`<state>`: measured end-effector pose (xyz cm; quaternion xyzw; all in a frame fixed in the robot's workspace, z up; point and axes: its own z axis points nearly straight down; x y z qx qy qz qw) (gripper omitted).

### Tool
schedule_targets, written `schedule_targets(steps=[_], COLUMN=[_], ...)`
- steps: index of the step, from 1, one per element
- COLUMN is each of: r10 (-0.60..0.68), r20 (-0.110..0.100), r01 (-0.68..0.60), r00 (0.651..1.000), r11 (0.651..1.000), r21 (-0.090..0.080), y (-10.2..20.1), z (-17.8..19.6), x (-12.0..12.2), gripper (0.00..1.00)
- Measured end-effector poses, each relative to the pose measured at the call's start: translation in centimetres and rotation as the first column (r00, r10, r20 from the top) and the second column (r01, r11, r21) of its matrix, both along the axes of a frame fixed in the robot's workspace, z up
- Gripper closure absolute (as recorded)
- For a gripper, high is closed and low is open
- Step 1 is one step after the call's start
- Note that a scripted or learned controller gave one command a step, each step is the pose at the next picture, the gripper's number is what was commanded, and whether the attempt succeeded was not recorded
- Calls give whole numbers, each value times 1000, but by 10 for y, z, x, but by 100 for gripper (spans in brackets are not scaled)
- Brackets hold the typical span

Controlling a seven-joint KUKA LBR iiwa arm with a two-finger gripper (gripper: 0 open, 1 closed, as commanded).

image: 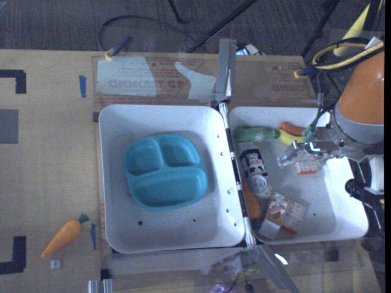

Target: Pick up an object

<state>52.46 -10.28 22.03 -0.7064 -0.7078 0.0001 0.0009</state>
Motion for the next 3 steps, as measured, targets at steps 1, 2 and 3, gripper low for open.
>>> schedule_targets(steps=[1, 2, 3], r10=[46, 43, 6], r20=[17, 20, 3], r01=[-45, -43, -6], r00=[999, 999, 1000], r11=[999, 999, 1000], r21=[-5, -10, -1], y=[-57, -59, -10], z=[-119, -108, 7], x=[29, 29, 8], gripper=[0, 100, 100])
